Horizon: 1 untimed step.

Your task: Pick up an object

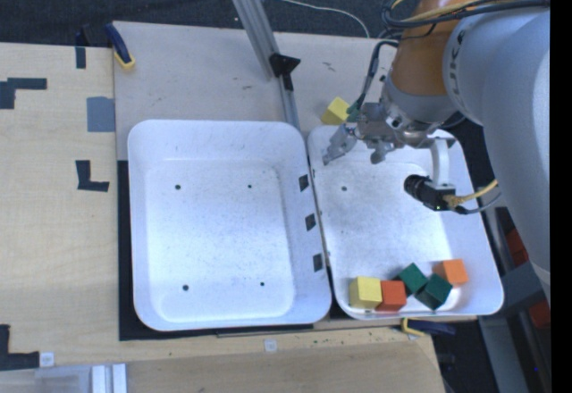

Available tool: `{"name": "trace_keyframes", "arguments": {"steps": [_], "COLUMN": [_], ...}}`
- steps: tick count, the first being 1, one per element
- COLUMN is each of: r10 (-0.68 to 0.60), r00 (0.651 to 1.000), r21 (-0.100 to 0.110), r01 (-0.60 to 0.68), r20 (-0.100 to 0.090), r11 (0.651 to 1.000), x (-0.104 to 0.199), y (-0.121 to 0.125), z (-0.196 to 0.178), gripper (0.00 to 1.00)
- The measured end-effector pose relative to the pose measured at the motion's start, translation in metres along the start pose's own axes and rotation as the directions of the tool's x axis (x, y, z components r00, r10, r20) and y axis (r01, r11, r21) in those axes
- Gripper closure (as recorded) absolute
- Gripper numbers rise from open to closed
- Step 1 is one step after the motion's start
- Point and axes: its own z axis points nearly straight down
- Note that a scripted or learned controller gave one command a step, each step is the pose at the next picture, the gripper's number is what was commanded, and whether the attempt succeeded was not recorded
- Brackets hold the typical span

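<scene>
Small yellow cube-shaped block (337, 110) near the right white bin's far rim (315, 139), just beside the hand (356, 143) (grip state indeterminable); likely light, rigid; best taken across opposite flat faces.

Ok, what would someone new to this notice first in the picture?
Probably the big grey arm with its orange band, reaching in over the right bin. Next, the bright blocks clustered in that bin's near corner, and a lone yellow block at the far rim beside the gripper.

Grey arm (500, 52) reaching from right (orange-banded wrist), pincer (356, 146) pointing down-left
</scene>
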Motion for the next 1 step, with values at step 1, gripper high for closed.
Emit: {"name": "trace_keyframes", "arguments": {"steps": [1], "r10": [0.000], "r00": [1.000], "r21": [0.003], "r01": [0.000], "r20": [-0.001], "r11": [1.000], "x": [0.0556], "y": [0.0396], "z": [0.0004], "gripper": [0.00]}}
